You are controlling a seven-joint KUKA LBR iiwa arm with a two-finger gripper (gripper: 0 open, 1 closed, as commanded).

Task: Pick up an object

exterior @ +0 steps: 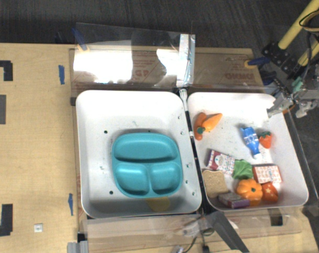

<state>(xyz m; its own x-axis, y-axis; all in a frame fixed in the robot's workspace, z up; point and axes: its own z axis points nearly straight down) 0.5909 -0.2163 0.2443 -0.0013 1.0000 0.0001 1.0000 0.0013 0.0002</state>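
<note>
My pincer (278,107) hangs at the far right corner of the right bin (299,157), over its rim rather than over the toys; whether it is released or clenched I cannot tell, since it is small and blurred against the cabling behind it. Nothing is gripped that I can see.

The toys lie loose where they fell — a carrot (208,122) near the divider, a blue bottle (250,139) just beside a small red fruit (265,139), and a crowded heap at the near edge: a carton (221,161), green leaf (243,168), orange pumpkin (249,188) and a red-and-white box (267,173), touching. The left bin (90,141) carries only a teal divided plate (146,163).

The blue bottle looks the best target to me — nearest my pincer, toward the bin's middle.
</note>
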